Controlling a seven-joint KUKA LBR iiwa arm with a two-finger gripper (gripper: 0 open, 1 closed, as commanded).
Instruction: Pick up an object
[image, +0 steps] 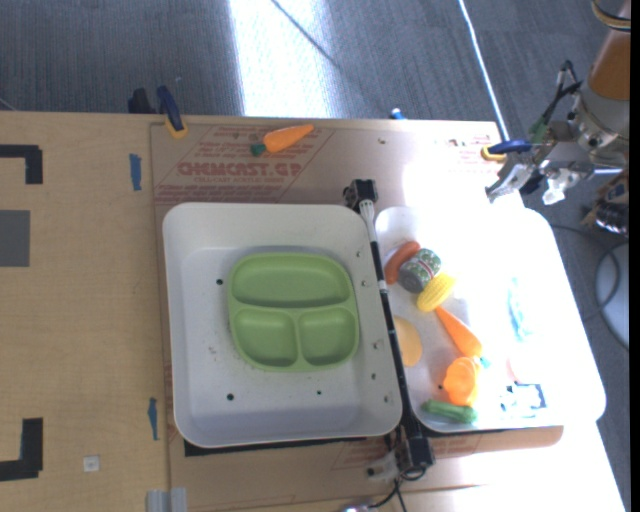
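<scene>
The right bin (560, 300) holds several toy foods along its left side: a red-orange piece (400, 258), a green-grey round one (422, 267), a yellow corn (435, 293), a carrot (458, 332), an orange piece (460, 378) and a green pod (448, 409). A pale orange disc (408, 340) lies by the bin's left wall. My gripper (522, 186) hangs over the bin's far right corner, well apart from the toys. It is open with nothing between its fingers.
The left bin (190, 300) holds a green divided plate (293, 308). A loose toy carrot (283, 138) lies on the cardboard behind the bins. A black clamp (360, 192) sits where the bins meet at the back. Cables run beside the arm at the right.
</scene>
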